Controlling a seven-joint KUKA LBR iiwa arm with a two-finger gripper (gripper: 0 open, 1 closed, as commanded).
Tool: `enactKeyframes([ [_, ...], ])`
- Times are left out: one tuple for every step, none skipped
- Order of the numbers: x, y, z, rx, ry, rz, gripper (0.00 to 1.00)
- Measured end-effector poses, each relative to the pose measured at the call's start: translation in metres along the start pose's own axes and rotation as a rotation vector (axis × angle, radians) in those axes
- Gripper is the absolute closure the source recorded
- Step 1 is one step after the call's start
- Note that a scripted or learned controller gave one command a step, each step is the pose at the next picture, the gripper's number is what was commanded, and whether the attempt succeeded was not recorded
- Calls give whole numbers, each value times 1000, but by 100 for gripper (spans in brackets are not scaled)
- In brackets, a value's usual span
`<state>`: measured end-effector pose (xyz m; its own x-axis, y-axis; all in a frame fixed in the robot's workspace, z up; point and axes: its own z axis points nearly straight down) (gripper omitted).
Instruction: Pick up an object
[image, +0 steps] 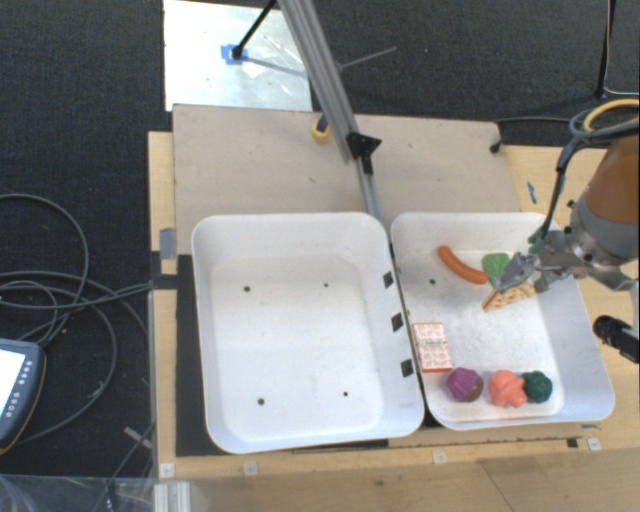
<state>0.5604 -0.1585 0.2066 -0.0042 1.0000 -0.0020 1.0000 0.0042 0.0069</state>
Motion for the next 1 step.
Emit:
enactKeyframes([
  [42, -9, -2, 6, 4, -4, 100],
])
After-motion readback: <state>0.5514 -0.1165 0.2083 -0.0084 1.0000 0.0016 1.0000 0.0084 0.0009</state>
